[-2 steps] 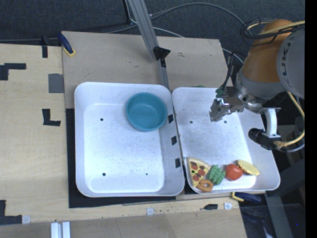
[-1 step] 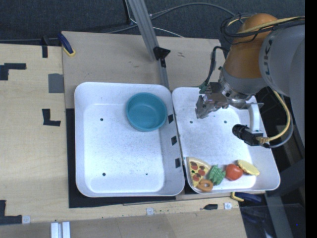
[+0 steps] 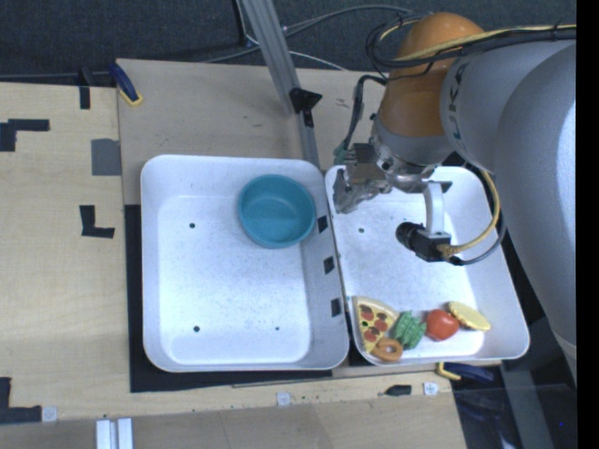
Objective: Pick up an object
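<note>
In the left bin [image 3: 178, 344], a round teal bowl [image 3: 276, 210]; tool [image 3: 351, 195] grip state unclear

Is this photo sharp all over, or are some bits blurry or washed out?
Camera view: the bowl and toys look fairly sharp, though grainy; the arm, closest to the lens, is soft and pale; the gripper is dim and hard to make out.

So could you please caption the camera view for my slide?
Gripper above right bin holding toy food; blue bowl in left bin.
</note>
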You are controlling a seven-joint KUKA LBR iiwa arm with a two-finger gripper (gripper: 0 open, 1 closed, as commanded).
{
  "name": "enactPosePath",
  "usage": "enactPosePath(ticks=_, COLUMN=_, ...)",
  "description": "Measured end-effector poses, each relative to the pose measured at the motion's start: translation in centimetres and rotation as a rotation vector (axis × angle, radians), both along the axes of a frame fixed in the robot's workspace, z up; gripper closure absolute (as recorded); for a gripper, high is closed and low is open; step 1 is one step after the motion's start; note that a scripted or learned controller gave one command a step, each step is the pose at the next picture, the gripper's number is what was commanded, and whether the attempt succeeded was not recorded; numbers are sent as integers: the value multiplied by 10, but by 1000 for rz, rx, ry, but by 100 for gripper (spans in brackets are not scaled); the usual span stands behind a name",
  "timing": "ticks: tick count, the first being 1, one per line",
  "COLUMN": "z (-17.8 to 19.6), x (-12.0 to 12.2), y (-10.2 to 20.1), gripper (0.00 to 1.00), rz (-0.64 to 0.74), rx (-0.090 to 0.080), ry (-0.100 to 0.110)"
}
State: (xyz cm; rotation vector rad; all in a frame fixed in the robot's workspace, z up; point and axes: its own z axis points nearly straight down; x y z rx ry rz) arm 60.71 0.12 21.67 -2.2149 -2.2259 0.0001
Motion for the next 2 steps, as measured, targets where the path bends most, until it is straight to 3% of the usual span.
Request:
enactPosePath(ticks=1, z=-5, x=23, y=53, gripper=100, rz=0, rx=0, ry=0)
enactPosePath(ticks=2, z=17, x=47, y=98, gripper=100, rz=-1, rx=0, ry=-2)
